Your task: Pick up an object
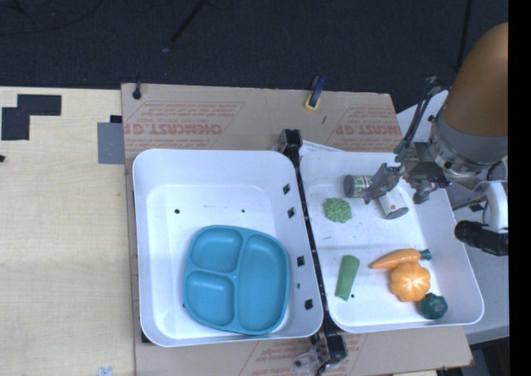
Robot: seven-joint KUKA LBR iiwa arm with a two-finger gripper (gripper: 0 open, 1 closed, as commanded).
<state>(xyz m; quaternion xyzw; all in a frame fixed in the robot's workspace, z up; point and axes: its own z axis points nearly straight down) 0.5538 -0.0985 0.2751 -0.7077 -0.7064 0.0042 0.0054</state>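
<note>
My gripper (386, 197) hangs over the back of the right bin (465, 266), open, with nothing between its fingers. Just to its left lies a small tin with a green label (358, 186), close to one fingertip; whether they touch I cannot tell. A bumpy green ball (337, 210) rests a little further left and nearer the front. Toward the front of this bin are a green cylinder (347, 276), a carrot (398, 259), an orange round fruit (411, 283) and a dark green piece (432, 306).
A blue divided plate (236, 279) lies in the left bin (158, 200). A black divider rail (303, 225) runs between the two bins. The arm's orange band (485, 75) and grey wrist stand above the right bin's far right corner.
</note>
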